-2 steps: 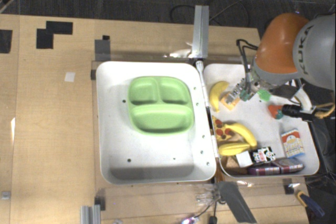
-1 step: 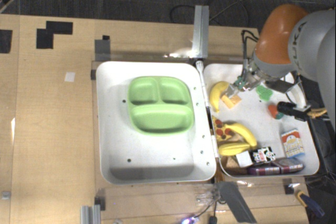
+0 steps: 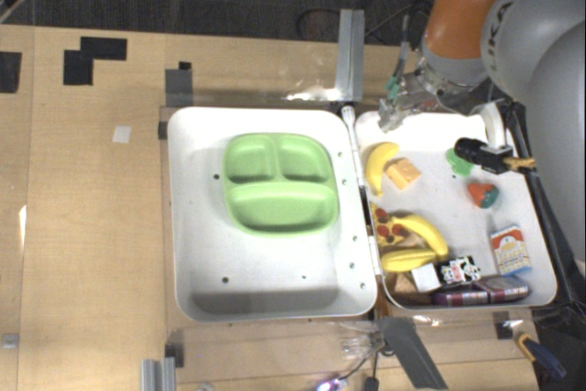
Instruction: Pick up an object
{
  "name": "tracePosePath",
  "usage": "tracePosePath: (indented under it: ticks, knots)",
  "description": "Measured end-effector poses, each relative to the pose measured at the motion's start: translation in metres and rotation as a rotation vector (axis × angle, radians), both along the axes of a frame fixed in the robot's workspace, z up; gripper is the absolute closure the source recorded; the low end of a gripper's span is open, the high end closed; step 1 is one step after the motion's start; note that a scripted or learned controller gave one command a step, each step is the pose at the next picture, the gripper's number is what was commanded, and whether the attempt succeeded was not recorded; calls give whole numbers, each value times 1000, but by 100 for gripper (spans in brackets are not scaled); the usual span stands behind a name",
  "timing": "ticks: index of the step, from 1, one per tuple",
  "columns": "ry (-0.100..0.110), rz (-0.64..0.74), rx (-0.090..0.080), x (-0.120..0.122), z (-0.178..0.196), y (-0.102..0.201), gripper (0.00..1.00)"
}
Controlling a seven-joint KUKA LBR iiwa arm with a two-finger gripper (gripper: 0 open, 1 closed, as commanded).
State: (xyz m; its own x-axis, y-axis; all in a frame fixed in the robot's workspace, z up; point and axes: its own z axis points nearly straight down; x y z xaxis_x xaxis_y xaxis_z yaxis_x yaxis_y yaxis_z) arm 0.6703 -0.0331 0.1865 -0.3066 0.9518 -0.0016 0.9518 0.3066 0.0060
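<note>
My gripper [image 3: 392,108] hangs over the far left corner of the right bin [image 3: 439,135], above bare floor, and I see nothing in it. Just in front of it lie a small yellow banana [image 3: 376,166] and an orange cheese wedge [image 3: 403,173]. Further right are a green piece [image 3: 458,162] and a red strawberry [image 3: 482,194]. Along the near side lie a pizza slice [image 3: 392,229], a larger banana bunch [image 3: 417,243], a small white and red carton [image 3: 509,250], a black and white box [image 3: 458,270] and a purple bar [image 3: 478,293].
The left bin [image 3: 197,215] holds a green divided plate [image 3: 279,181]. A metal post [image 3: 350,50] stands behind the wall between the bins. The arm's grey and orange body [image 3: 513,5] looms over the right bin's far right corner.
</note>
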Motion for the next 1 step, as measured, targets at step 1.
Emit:
tracePosePath:
  ticks: [1]
  knots:
    - [-1,302,-3,-46,47,-38,100]
